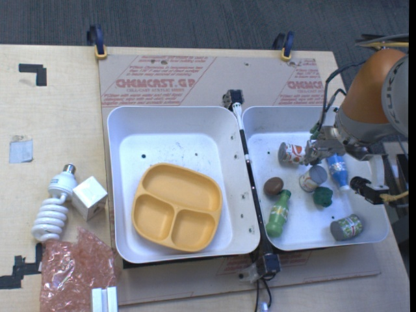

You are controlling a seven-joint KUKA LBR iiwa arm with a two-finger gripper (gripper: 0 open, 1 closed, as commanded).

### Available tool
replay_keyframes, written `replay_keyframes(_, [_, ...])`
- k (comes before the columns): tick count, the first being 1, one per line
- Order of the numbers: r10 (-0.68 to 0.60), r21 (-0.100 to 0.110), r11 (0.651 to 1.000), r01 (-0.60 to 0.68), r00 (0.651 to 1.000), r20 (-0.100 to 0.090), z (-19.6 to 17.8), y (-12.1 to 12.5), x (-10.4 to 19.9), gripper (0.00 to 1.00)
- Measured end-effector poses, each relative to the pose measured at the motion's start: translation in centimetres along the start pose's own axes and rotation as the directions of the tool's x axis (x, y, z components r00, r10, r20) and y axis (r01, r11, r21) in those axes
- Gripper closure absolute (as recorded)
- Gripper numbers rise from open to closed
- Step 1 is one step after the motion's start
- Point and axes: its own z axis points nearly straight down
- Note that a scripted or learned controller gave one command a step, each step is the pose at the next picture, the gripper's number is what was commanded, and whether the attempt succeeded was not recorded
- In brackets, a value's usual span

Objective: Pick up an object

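Reaching in from 3 o'clock, the grey arm [380,99] lowers its gripper [316,153] into the right bin [260,125], which holds the loose goods offered for picking. Whether that tool is parted or closed cannot be judged from this slant, and nothing is seen clamped in it, so no grasp can be claimed.

The gripper hangs near the bin's centre, just beside a small can with a red-and-white label [291,153] at its 9 o'clock and a blue-and-white bottle [337,169] at its 4 o'clock, likely because the pile is densest there. A grey-lidded cup [312,179] lies just below it at 6 o'clock, touching a dark green piece [323,197]. A brown round object [273,186] sits toward 8 o'clock, a green bottle [278,214] lies at 7 o'clock, and a green-labelled can [346,227] rests near the corner at 5 o'clock.

Count in the right bin: 2 cans, 2 bottles, 1 cup, 1 green piece, 1 brown object, 7 in all. The left bin [117,174] carries 1 yellow divided tray [177,207] with 3 compartments, apparently a drop zone. Outside at 9 o'clock lie 1 spiral bulb [53,208], 1 white cube [90,195] and 1 pink bag [75,272].
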Motion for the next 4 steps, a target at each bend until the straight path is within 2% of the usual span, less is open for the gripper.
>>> replay_keyframes(1, [0.000, 0.000, 1.000, 0.000, 1.000, 0.000, 0.0, 0.0, 0.0, 0.00])
replay_keyframes(2, [0.000, 0.007, 1.000, 0.000, 1.000, -0.003, 3.1, -2.3, 2.3, 0.00])
replay_keyframes(3, [0.000, 0.005, 1.000, 0.000, 1.000, -0.002, 2.1, -2.2, 2.2, 1.00])
replay_keyframes(4, [0.000, 0.005, 1.000, 0.000, 1.000, -0.002, 2.1, -2.2, 2.2, 0.00])
